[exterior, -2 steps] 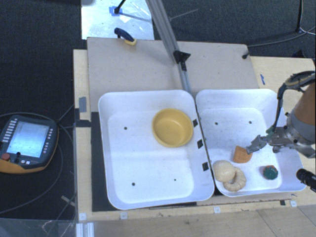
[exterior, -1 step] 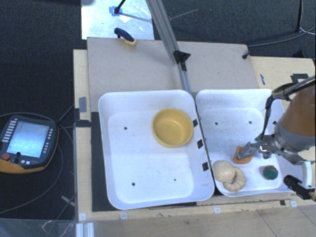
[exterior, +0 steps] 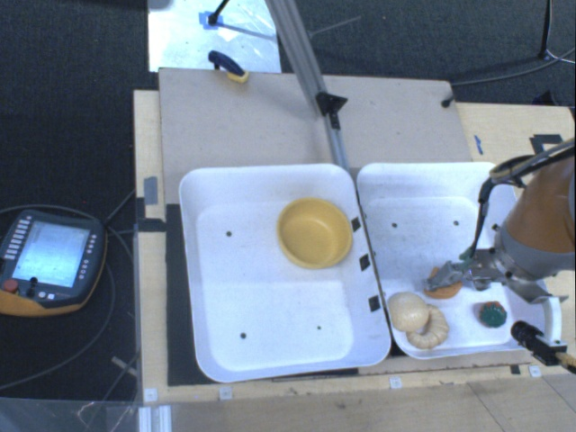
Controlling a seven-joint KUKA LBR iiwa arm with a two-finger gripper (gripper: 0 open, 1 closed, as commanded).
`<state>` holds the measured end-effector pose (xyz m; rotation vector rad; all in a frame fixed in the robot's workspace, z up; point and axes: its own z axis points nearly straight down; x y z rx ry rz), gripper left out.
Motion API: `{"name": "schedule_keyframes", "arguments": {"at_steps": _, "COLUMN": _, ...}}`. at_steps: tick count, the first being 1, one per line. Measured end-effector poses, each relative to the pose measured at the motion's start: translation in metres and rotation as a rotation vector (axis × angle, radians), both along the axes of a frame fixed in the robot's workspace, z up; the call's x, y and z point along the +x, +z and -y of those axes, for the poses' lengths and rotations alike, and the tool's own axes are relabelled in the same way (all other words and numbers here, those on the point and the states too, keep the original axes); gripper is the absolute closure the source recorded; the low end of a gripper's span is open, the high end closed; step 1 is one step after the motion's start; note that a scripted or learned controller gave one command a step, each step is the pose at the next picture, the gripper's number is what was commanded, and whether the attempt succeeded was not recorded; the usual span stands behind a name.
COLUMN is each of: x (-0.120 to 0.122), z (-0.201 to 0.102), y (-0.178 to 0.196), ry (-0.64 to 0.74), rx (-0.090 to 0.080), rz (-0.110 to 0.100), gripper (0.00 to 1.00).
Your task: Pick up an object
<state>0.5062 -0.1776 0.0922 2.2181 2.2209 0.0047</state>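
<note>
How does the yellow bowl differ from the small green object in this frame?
The yellow bowl sits alone in the left bin; the green object lies in the right bin, near the arm. The bowl is far larger, open and hollow; the green object is small and compact. Both rest on a bin floor.

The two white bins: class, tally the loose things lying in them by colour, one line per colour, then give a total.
Yellow: 1, the bowl in the left bin.
Cream: 2, the round piece and the ridged curved piece, right bin.
Orange: 1, the small piece at the gripper.
Green: 1, the small piece.
Total: 5
</note>
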Motion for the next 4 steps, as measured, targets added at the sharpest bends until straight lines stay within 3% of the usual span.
{"name": "schedule_keyframes", "arguments": {"at_steps": 1, "x": 0.001, "z": 0.0, "y": 0.012, "ry": 0.0, "rx": -0.001, "rz": 0.004, "gripper": 1.0}}
{"name": "schedule_keyframes", "arguments": {"at_steps": 3, "x": -0.006, "z": 0.002, "y": 0.121, "ry": 0.0, "rx": -0.002, "rz": 0.001, "gripper": 1.0}}
{"name": "schedule_keyframes", "arguments": {"at_steps": 4, "x": -0.006, "z": -0.05, "y": 0.134, "ry": 0.004, "rx": 0.001, "rz": -0.002, "gripper": 1.0}}
